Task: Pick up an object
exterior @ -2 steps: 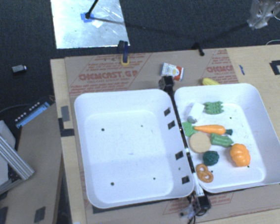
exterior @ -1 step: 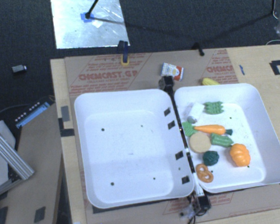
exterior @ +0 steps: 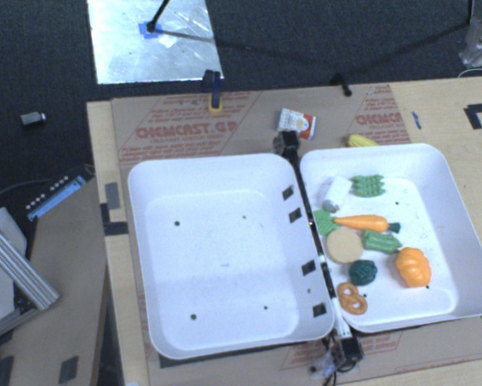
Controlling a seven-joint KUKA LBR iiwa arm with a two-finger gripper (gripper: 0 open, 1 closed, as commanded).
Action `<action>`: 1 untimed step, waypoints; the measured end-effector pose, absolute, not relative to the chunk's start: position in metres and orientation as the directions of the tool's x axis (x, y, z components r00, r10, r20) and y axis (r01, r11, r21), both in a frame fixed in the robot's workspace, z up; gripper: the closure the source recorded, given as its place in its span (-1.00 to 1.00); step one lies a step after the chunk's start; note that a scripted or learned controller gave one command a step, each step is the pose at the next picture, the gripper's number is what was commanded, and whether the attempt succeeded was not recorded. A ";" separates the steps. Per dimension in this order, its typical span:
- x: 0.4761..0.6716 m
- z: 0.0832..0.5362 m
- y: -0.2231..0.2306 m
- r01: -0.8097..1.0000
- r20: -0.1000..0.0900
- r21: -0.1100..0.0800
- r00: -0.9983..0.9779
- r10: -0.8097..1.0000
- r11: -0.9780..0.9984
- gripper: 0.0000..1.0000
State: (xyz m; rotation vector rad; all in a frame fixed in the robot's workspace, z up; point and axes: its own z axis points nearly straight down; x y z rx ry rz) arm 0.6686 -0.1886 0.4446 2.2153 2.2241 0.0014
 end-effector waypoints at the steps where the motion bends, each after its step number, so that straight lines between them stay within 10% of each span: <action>1: 0.670 0.470 -0.080 1.000 0.003 0.007 -0.015 1.000 0.015 1.00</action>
